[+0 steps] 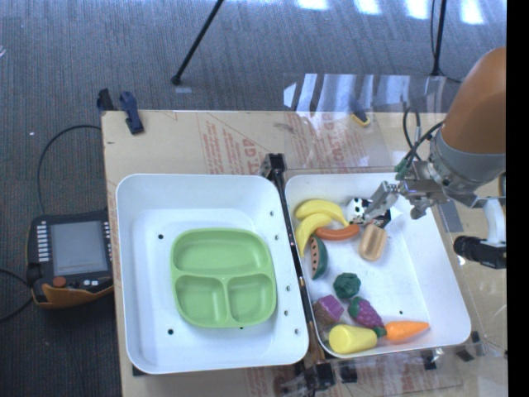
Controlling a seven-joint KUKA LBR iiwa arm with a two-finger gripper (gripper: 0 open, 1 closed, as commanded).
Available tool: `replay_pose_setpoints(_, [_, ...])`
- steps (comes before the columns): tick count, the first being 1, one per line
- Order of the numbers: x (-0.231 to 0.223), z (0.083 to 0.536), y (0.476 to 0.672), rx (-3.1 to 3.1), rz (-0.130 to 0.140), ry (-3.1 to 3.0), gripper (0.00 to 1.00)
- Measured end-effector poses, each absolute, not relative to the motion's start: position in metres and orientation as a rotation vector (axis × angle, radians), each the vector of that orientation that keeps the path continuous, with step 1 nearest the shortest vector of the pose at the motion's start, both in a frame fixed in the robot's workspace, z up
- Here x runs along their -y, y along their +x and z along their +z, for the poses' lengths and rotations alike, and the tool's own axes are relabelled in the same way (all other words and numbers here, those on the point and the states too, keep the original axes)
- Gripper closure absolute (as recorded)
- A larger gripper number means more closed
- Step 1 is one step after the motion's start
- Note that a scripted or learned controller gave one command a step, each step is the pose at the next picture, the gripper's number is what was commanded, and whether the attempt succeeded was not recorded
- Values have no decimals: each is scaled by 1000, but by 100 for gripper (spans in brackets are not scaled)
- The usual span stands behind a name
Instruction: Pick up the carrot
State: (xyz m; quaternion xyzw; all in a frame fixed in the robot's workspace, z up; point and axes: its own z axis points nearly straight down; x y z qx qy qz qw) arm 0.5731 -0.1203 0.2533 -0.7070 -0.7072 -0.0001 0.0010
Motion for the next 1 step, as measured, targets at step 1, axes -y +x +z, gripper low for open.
replay_pose_setpoints(1, [182, 148, 493, 1939, 13, -2457, 0])
